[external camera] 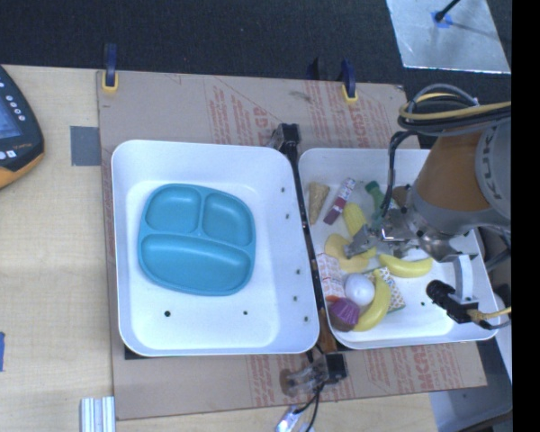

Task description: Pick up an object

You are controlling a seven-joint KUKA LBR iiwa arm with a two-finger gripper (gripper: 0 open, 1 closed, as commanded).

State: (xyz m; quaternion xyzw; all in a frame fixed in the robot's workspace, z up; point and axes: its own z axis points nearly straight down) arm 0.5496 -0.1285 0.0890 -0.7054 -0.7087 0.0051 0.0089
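Observation:
The right bin (pixel 432 329) holds a heap of toy food: yellow bananas (pixel 376 306) (pixel 405 265), a white egg-like ball (pixel 359 288), a purple piece (pixel 344 312), an ice-cream cone (pixel 317 200), a red-and-white tube (pixel 338 202) and a green piece (pixel 373 188). My gripper (pixel 389 234) hangs low over the middle of this heap, just above the yellow pieces, under the grey and orange wrist (pixel 454 174). Its fingers are hidden among the objects and the wrist body.
The left bin (pixel 135 331) holds a blue divided plate (pixel 198 238). A black clamp (pixel 288 136) sits at the top between the bins. A teach pendant (pixel 4 120) lies at the far left of the bench. Cables (pixel 441 104) loop above the arm.

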